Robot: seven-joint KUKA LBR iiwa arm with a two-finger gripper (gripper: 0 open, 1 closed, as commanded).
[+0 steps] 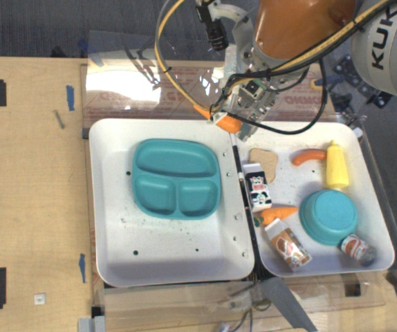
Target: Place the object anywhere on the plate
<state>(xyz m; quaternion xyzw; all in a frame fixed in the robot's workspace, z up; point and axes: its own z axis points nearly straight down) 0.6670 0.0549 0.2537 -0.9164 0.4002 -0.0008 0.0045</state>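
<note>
Hanging over the far edge of the bins, near the divider between them, the gripper (234,118) grips a small orange object (227,122) between its fingers, so the tool is clenched on this piece; the object is in the air above the rim, just beyond the far right corner of the teal plate (176,178); the plate has three compartments and lies in the left bin (108,206); the right bin (375,185) holds a slice of toast (264,163), a small milk carton (258,189), a carrot (279,214), a sausage (308,156), a yellow bottle (336,166), a teal bowl (330,216) and two cans (290,247).
</note>
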